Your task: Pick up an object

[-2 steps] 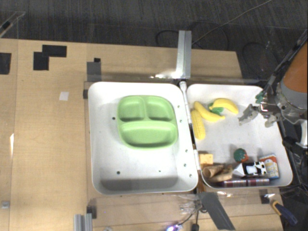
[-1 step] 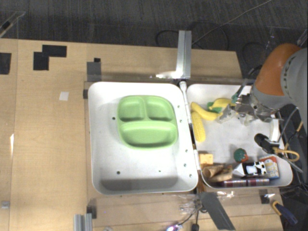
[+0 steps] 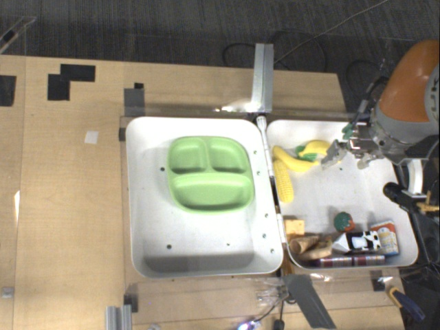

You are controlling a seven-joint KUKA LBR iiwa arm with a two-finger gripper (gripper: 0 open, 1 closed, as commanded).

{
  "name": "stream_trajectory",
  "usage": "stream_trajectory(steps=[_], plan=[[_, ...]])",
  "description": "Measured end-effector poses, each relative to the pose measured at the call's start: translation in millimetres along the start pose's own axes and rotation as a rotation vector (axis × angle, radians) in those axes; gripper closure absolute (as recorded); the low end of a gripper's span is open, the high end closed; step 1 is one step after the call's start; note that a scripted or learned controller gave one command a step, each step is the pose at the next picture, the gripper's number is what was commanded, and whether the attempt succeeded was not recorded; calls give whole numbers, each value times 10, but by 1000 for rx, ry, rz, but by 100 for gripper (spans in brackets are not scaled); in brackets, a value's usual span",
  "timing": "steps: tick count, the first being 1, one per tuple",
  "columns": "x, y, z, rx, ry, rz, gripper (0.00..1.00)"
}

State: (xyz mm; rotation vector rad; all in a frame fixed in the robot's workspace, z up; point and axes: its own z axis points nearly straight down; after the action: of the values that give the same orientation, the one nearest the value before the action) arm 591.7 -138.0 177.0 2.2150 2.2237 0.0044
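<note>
Two white bins sit side by side on the bench. The left bin (image 3: 144, 205) holds one thing, a green tray (image 3: 209, 172) with three compartments, lying flat and well apart from the gripper (image 3: 349, 151).

The gripper hangs over the upper part of the right bin (image 3: 385, 205). Its fingers look spread, one (image 3: 334, 154) on the left and one (image 3: 364, 159) on the right, with bare bin floor showing between them; nothing is held. The view is small and blurred here, so how wide they stand is hard to judge.

Just left of the gripper lies one lemon (image 3: 313, 148), its green end toward the fingers and close to the left one; whether they touch cannot be told. Beyond it, farther left, is one banana (image 3: 290, 160), and below that one corn cob (image 3: 283, 182) along the bin's left wall.

Well below the gripper, along the near wall, a cluster lies packed together: one tan block (image 3: 295, 226), one brown bread-like piece (image 3: 309, 243), one dark marker (image 3: 357, 259), one black-and-white cow toy (image 3: 363, 240), and one small carton (image 3: 388, 238). One green ball (image 3: 342, 220) with a red patch sits just above that cluster, almost straight below the gripper.
</note>
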Motion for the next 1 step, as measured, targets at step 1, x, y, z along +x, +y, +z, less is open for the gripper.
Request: stream_trajectory(steps=[1], plan=[[-412,77,50,0,-1,-86,0]])
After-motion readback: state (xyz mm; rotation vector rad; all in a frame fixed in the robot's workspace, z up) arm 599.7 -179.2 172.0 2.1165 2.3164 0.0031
